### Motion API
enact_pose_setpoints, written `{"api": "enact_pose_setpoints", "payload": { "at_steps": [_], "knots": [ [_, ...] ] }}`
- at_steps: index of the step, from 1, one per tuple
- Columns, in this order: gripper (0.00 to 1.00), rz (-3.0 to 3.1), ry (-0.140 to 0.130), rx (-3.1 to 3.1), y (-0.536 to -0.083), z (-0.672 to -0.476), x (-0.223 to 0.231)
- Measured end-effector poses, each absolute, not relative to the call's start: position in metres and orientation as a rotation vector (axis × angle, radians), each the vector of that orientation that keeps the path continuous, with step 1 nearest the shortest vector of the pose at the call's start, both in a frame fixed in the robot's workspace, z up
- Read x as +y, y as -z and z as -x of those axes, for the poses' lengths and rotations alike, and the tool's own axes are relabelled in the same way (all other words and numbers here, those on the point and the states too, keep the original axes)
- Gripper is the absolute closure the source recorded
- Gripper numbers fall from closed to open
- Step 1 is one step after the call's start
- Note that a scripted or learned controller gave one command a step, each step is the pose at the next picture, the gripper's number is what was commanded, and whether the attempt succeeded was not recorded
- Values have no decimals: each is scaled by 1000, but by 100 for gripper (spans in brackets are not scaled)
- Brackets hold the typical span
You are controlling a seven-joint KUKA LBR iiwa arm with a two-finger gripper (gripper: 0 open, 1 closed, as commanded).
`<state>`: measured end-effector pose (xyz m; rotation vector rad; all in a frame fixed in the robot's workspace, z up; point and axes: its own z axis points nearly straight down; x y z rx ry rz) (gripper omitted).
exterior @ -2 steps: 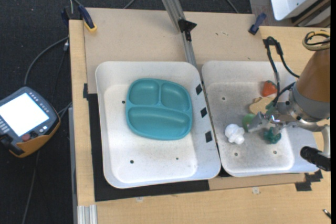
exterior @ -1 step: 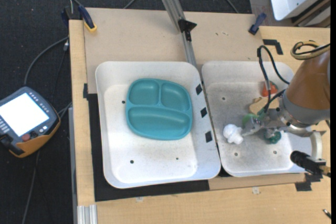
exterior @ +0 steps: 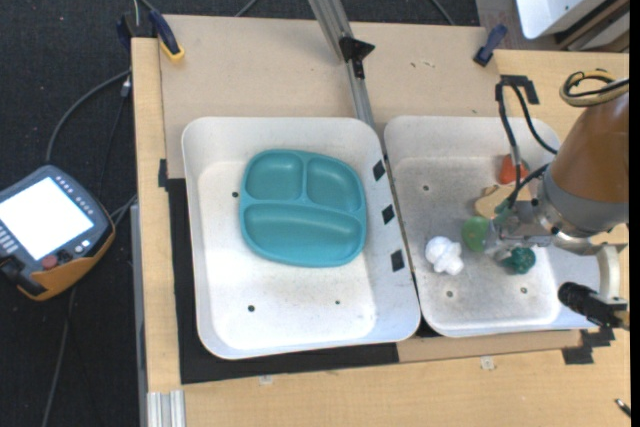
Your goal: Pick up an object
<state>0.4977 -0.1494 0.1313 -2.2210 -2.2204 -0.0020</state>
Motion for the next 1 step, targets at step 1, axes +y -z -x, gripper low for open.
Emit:
{"api": "enact_pose_setpoints", "payload": {
  "at_steps": [1],
  "knots": [
    [100, 2226, 5, -2227, -194, -499, -156]
  ]
}}
